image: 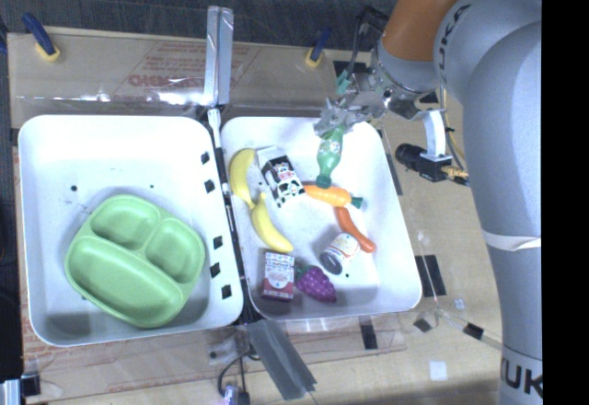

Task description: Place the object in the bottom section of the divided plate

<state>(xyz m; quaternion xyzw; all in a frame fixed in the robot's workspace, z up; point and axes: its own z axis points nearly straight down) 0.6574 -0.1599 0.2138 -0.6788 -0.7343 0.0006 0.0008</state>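
Camera view looks down on two white bins side by side. The left bin (37, 210) bears a green divided plate (135, 258), tilted, with two small sections toward 1 o'clock and one long section toward 7 o'clock. The right bin (391, 237) holds the loose things: two bananas (253, 201) at its 9 o'clock side, a small black-and-white milk carton (279, 177) just beside them, two carrots (333, 195) near the centre, a small can (339, 254) touching the lower carrot, a bunch of purple grapes (316, 283) and a red box (278, 275) at 6 o'clock. The gripper (333, 124) hangs over that bin's 12 o'clock rim, and a green bottle (329, 157) stands upright directly beneath it, its neck meeting the fingertips. Whether the claw is clamped on the bottle or merely above it cannot be told.
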